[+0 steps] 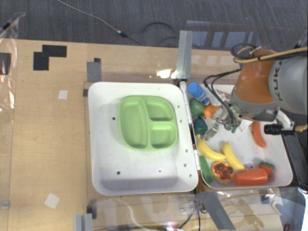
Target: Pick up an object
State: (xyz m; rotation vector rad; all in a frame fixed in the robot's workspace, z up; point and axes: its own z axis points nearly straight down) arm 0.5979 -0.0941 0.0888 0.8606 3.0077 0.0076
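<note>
Camera view: gripper [222,124] fingertips indistinct

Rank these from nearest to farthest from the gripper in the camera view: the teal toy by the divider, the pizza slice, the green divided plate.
Measured from the gripper in the right bin:
1. Teal toy, just to its left, against the divider between the bins.
2. Pizza slice, toward the right bin's front edge, below the bananas.
3. Green divided plate, in the middle of the left bin, across the divider.

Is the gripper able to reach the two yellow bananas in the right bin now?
Probably yes. The bananas lie uncovered in the right bin, just below the gripper in the view, with nothing on top of them.
</note>
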